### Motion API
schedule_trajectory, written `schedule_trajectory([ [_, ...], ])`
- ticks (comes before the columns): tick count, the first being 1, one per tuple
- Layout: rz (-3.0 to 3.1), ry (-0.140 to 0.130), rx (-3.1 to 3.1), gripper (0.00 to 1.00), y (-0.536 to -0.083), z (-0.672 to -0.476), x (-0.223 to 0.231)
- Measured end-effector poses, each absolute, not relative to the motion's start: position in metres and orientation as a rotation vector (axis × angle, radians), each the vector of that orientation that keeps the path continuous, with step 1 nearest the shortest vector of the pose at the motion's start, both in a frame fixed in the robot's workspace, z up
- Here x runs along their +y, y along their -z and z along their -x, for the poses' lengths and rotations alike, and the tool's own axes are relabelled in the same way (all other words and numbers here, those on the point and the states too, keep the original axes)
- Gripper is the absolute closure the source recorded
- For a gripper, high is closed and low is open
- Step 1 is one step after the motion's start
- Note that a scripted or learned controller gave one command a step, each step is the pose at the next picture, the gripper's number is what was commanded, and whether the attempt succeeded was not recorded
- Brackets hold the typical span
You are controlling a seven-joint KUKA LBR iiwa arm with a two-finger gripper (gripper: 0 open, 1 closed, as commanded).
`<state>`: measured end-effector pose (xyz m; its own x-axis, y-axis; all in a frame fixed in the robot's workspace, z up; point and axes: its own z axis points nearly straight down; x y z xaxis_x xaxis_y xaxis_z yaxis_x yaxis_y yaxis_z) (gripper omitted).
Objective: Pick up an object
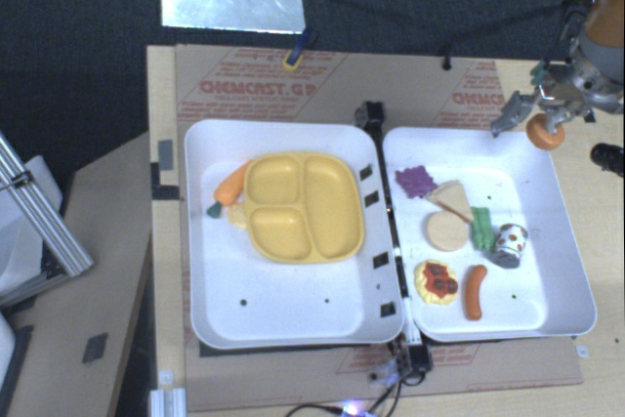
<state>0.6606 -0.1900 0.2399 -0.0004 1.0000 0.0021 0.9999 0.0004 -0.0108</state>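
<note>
Above the right bin's (562,210) far right corner, claw (540,117) grips a small orange ball (545,133) between its fingers, lifted clear. Toy foods lie below; yellow plate (301,206) left.

Left bin (210,308): yellow divided plate (298,207) fills middle, carrot (231,183) wedged against its left edge near wall; bare floor open along front.

Right bin (557,210): clutter bunched at centre. Purple piece (416,180), sandwich wedge (451,199), round cracker (446,230), green piece (481,228), can (508,244) near touching, tight gaps. Pizza piece (437,281) and sausage (474,292) just apart. Back right corner and front edge open.

Gripper (535,115) with orange ball (545,132) hangs over back right rim, blocking approach there.
</note>
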Motion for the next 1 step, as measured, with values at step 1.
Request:
schedule_trajectory([
  [1,2.219,0.002,-2.226,0.00,-0.2487,-0.6629,-0.1892],
])
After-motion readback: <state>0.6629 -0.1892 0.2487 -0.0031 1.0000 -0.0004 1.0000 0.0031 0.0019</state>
